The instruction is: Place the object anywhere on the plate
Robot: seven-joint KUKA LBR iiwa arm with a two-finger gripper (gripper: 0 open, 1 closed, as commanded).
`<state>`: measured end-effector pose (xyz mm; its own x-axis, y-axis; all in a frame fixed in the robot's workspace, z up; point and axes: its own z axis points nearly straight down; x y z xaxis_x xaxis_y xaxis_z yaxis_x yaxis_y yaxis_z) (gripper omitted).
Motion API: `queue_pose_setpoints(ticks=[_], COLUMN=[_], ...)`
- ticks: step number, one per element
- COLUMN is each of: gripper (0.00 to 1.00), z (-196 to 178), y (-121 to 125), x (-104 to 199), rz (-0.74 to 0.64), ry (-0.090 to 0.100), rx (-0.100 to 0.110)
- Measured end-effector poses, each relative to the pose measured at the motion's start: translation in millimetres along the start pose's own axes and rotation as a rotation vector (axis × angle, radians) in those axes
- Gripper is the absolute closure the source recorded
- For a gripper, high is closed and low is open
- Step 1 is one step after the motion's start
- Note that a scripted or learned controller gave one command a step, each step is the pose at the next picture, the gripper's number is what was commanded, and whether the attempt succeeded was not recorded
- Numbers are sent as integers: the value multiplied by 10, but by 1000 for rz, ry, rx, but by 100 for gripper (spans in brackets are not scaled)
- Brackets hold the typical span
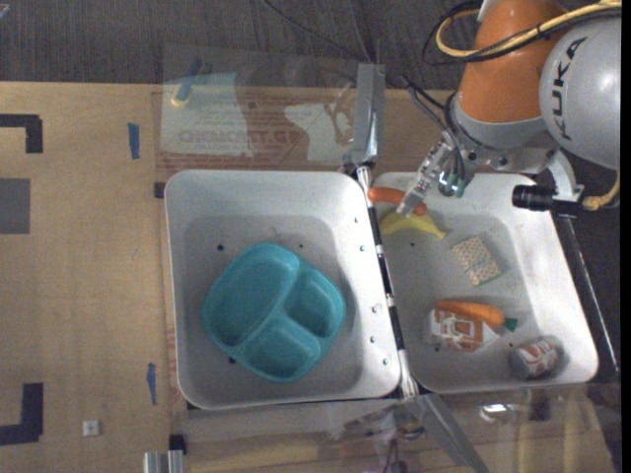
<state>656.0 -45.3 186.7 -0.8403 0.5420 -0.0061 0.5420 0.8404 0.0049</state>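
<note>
A teal divided plate (pixel 274 309) lies in the left bin (pixel 189 205), a little toward its front left. My gripper (pixel 420 195) hangs low over the far left corner of the right bin (pixel 572 304). Its tip is right at an orange stick-shaped item (pixel 387 195) that lies against the bin's back wall. A yellow banana-like piece (pixel 414 227) sits just in front of the tip. From this slant nothing can be seen held in the gripper.
The right bin also holds a tan checkered square (pixel 476 260), a carrot (pixel 477 312) lying on a small white and orange carton (pixel 454 333), and a small can (pixel 533 358). A metal divider (pixel 383 284) separates the bins. A clear sheet (pixel 256 111) lies behind the left bin.
</note>
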Motion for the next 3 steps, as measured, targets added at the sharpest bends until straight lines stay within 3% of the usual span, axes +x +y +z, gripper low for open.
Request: queue_pose_setpoints(ticks=[1,2,3], gripper=[100,100,0], z=[-127,12,9], y=[215,406,403], x=[785,1555,1551], rz=[52,164,166], ry=[3,6,5], rx=[2,5,4])
